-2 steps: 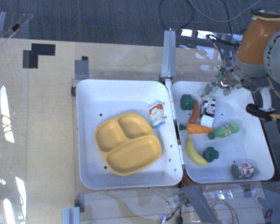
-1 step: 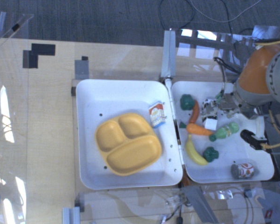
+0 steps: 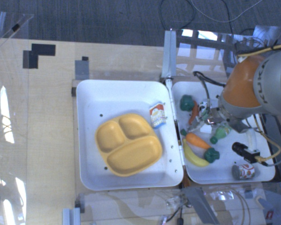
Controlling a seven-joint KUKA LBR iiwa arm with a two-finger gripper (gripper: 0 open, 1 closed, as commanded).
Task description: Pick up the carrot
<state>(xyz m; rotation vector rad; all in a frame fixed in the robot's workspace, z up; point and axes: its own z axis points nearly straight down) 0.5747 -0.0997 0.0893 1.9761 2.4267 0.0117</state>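
Carrot (image 3: 197, 140): a short, stubby orange piece with smooth skin. It is thicker toward its 9 o'clock end and narrows toward 4 o'clock. A small dark green bit sits at the thick end, too small to tell whether it belongs to the carrot.
Carrot's place: it lies flat and at a slant on the white floor of the right bin (image 3: 222, 170), in the bin's 8 o'clock part, close to the wall shared with the left bin.
Carrot's neighbours: a yellow banana (image 3: 194, 156) curves just beside it at 6 o'clock. A dark green lump (image 3: 211, 154) sits at its narrow end, at 4 o'clock. A pale green bottle (image 3: 220, 134) lies near at 2 o'clock.
Hand (image 3: 207, 115): it hangs over the middle of the right bin, at 1 o'clock from the carrot and apart from it. How far open it is cannot be told from this view, and nothing can be seen in its grasp.
Arm (image 3: 253, 83): grey with an orange band, it reaches in from 3 o'clock.
Other things in the right bin: a slim red-orange piece (image 3: 194, 112) just beside the hand at 9 o'clock, a dark green piece (image 3: 187, 102) at 11 o'clock from the hand, and a small can (image 3: 243, 171) at the bin's 5 o'clock corner.
Left bin (image 3: 89, 107): it holds a yellow divided plate (image 3: 129, 144), and a small carton (image 3: 158, 115) at 2 o'clock from the plate.
Tabletop (image 3: 37, 125): pale wood, carrying both bins.
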